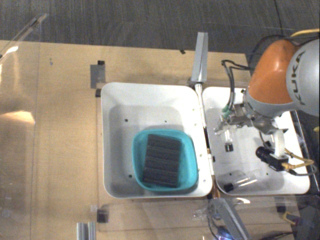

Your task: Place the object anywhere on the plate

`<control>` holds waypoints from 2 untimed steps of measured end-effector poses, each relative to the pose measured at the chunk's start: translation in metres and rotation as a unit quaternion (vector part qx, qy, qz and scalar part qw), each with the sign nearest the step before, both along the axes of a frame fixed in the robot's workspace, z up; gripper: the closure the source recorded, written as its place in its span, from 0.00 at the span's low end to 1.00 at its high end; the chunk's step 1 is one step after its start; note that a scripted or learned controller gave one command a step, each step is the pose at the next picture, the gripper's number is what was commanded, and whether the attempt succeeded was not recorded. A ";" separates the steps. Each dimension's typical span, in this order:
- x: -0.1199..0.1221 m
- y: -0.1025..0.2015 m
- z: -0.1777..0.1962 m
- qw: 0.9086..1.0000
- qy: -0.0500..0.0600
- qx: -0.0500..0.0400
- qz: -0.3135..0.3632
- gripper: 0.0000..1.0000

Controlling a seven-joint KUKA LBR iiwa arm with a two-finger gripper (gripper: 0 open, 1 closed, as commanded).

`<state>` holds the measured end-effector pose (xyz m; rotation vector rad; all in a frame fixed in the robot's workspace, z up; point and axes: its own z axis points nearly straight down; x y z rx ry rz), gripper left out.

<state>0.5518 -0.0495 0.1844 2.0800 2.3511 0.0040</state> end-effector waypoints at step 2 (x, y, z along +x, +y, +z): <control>0.008 0.126 0.067 1.000 -0.003 0.001 0.023 0.00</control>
